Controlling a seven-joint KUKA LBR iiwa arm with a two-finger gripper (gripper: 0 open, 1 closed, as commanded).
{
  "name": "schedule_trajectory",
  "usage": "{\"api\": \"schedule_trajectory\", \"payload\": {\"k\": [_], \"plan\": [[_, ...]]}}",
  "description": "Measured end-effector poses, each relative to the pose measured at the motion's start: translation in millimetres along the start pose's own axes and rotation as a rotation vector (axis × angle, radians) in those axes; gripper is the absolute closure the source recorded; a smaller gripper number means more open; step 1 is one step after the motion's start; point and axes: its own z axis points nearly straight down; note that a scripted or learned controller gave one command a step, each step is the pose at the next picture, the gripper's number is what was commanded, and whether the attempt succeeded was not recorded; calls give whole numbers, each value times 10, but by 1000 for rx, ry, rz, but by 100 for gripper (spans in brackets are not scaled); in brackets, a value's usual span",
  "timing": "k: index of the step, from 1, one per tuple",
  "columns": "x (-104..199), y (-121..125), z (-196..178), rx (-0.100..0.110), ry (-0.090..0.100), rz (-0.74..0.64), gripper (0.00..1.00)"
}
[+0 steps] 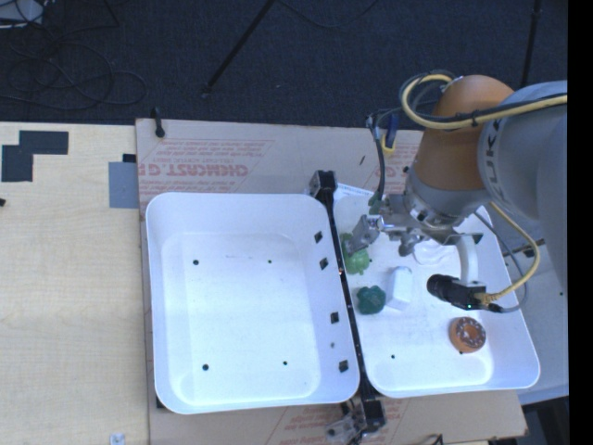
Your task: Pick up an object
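White plastic makes up both bins: the left bin (241, 295) and the right bin (422, 364) sit edge to edge on a sheet of cardboard (232, 160) printed with red lettering. A black strip (335, 276) runs along the seam between them. The cardboard lies on a pale wooden bench (65, 295), and dark carpet (185, 44) with loose cables fills the twelve o'clock side of the scene.

The arm (463, 137) comes in from three o'clock, its orange band above the upper half of the right bin. The gripper (364, 234) points toward nine o'clock, low over the upper left part of that bin, close to the seam. Whether its jaws are wide or narrow cannot be told from this angle, and nothing can be seen held between them.

All the loose things lie in the right bin. A pale green lump (356, 260) rests just beside the gripper, at its six o'clock, hard against the bin's left wall. A dark green lump (372, 299) lies near it, again toward six o'clock. A white block (401, 286) stands just beside the dark green lump, at its two o'clock, apparently touching it. A brown ring (468, 334) lies well apart from these, toward the bin's four o'clock corner.
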Motion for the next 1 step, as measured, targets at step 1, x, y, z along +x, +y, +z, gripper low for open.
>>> {"api": "schedule_trajectory", "payload": {"k": [1], "plan": [[-910, -576, 128, -5, -7, 15, 0]]}}
